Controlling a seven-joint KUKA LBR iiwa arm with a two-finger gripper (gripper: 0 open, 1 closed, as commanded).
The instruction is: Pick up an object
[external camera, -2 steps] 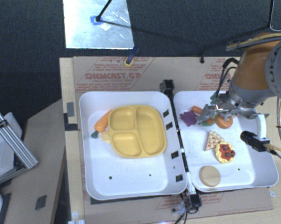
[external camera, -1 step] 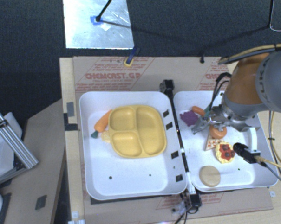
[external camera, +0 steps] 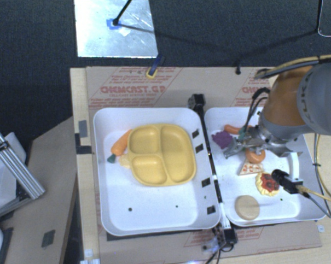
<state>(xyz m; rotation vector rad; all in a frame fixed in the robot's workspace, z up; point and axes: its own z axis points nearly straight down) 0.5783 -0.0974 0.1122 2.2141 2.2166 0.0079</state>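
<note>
Two white bins (external camera: 111, 213) sit on our bench; we cannot tell the jaws' (external camera: 244, 147) spread, so we should centre over the purple piece (external camera: 221, 139) before closing.

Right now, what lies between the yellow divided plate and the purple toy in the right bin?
In the camera view, the two bins' adjoining walls with black clips lie between the yellow plate and the purple toy.

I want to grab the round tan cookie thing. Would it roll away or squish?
The tan disc lies flat in the right bin, so it probably won't roll. It looks like stiff, light toy food. Its low edge may be hard to pinch.
</note>
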